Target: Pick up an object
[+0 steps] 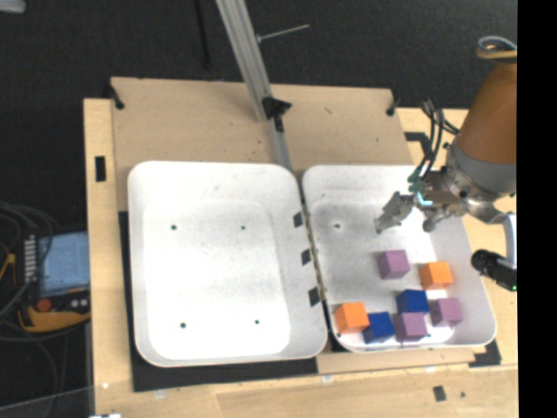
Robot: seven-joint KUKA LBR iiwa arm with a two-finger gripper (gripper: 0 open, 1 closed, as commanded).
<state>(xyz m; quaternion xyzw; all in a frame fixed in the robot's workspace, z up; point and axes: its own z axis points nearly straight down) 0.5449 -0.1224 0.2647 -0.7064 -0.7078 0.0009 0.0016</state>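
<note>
My gripper [409, 217] hangs over the back part of the right bin [348, 190], its two fingers spread apart with nothing between them. Several small cubes lie in the bin's front half. Closest to the fingers, just in front of them, is a purple cube [393, 263]. An orange cube [436, 274] lies to its right. Along the front rim sit another orange cube [352, 316], a blue cube [379, 327], a purple cube [411, 326], a second blue cube [413, 301] and a purple cube [449, 310].
The left bin [218, 259] is beside the right one, with a hinge strip [309, 259] between them. A slanted metal pole [248, 50] rises behind the bins. A blue box with cables [61, 264] lies off the bench's left side.
</note>
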